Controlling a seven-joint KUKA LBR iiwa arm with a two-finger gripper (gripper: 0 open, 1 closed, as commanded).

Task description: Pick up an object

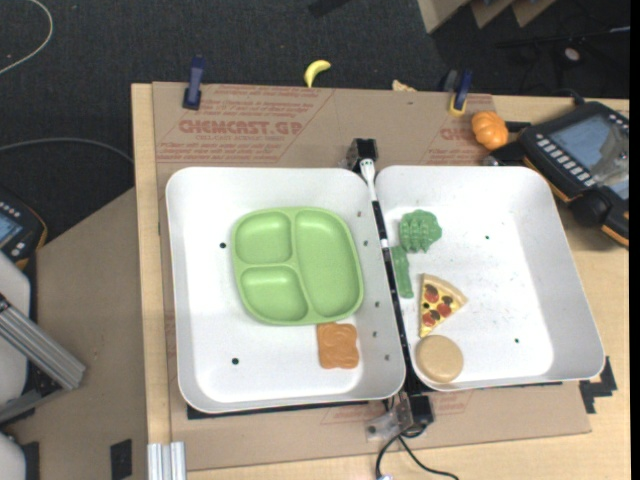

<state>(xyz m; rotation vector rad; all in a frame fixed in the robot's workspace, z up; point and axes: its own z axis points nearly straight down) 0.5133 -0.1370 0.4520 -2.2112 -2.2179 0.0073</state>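
The left bin holds a green divided plate in its middle and an orange waffle-like toy just below the plate's right corner. In the right bin, along its left side, lie a green broccoli toy with a stem running down, a pizza slice and a round tan cookie-like toy.
Both bins rest on a cardboard sheet held by blue clamps. A small yellow banana toy and an orange toy lie beyond the bins. A black handheld controller sits at the right.
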